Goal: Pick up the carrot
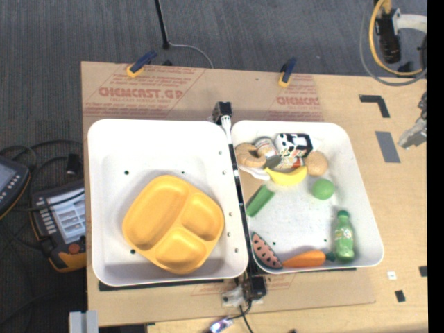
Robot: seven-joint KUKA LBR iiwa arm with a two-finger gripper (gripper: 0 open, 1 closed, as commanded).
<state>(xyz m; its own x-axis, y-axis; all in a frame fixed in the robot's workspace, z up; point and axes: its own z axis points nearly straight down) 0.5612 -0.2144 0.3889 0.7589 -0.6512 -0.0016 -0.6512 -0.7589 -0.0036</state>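
The carrot [304, 259] is orange and lies flat along the front wall of the right bin [361, 186]. A watermelon slice [266, 251] is on its left and a green bottle [343, 236] on its right. A grey piece of my gripper [415, 132] juts in at the right edge of the view, over the bare bench beyond the right bin. It is far from the carrot, up and to the right of it.
The left bin [104, 186] holds a yellow divided plate [173, 222]. At the back of the right bin a banana [288, 176], green ball [322, 189], green cucumber [259, 200], tan potato [317, 163] and black-and-white toy [291, 144] crowd together.
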